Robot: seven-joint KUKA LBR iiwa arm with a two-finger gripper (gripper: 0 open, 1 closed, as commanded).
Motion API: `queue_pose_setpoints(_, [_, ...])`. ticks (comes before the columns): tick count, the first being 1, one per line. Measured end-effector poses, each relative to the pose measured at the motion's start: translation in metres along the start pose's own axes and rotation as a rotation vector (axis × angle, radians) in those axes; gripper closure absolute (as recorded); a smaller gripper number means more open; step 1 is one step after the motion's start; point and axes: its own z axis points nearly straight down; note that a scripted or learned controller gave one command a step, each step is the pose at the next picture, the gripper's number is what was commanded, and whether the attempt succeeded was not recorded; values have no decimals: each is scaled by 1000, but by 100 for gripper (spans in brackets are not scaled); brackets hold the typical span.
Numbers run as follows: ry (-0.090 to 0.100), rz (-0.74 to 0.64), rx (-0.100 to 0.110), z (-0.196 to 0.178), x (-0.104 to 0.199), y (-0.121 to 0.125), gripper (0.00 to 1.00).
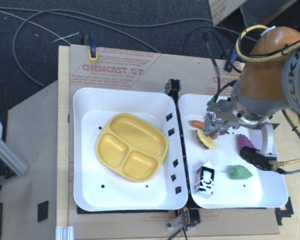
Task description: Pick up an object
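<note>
A: Closest to us, at the front lip of the right bin [266,200], a small black-and-white carton [205,179] lies right by the divider between the bins.

B: And beside it, further right, a green lump [240,172] sits on the bin floor, clear of the carton.

A: Up from there, a purple piece [245,142] lies near the arm's black fitting, just above the green one.

B: Now the gripper [210,130]: it hangs over the upper left part of the right bin, directly above a yellow banana-like piece [206,141] and an orange piece [197,124].

A: Fingers apart or closed? Cannot tell from up here; the wrist covers them, and whether anything is caught between them cannot be made out.

B: The orange piece pokes out to the left of the gripper, the yellow one just below it, both close to the divider.

A: Over in the left bin [83,138], a yellow divided plate [132,147] lies flat in the middle, three compartments facing up.

B: Both bins rest side by side, touching, on a cardboard sheet [122,69] with red print.
</note>
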Motion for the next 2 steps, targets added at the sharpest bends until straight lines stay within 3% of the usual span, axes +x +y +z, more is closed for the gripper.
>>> queue_pose_setpoints(2, [-1, 1, -3, -5, 94, -6, 100])
